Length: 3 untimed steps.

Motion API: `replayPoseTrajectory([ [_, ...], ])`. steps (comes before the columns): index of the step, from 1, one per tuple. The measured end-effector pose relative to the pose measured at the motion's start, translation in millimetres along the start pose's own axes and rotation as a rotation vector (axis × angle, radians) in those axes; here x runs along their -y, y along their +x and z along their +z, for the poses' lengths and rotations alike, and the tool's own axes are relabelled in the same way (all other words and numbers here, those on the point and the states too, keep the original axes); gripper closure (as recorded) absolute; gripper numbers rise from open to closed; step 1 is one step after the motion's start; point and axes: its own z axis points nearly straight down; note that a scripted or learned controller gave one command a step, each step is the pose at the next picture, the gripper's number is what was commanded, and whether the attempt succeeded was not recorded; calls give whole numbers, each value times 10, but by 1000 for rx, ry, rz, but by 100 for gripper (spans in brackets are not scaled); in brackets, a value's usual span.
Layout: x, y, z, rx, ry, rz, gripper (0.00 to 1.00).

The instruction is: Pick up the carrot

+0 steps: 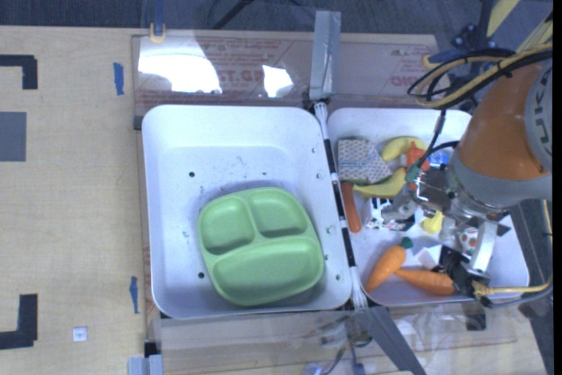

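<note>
Left bin (167, 145): holds a green divided plate (260, 246), lying toward the bin's near edge, three compartments, nothing in them.
Right bin (518, 272): crowded with small items.
Carrots: one carrot (384, 267) by the near left corner, tilted; a second carrot (427, 279) lies along the near edge, just beside the first.
Other items: a patterned cloth pouch (361, 160) at the far left corner; yellow bananas (391, 167) beside it; a red-orange stick-shaped item (351, 206) along the left edge.
Arm (500, 140): over the right side of the right bin.
Gripper (452, 233): low over the clutter, above the second carrot; finger state unclear.
</note>
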Motion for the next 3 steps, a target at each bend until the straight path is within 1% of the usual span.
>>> replayPoseTrajectory([
  [1, -449, -206, 241, 0, -1, -7, 0],
  [2, 3, -26, 1, 0, 5, 294, 0],
  [3, 108, 267, -390, 0, -1, 154, 0],
])
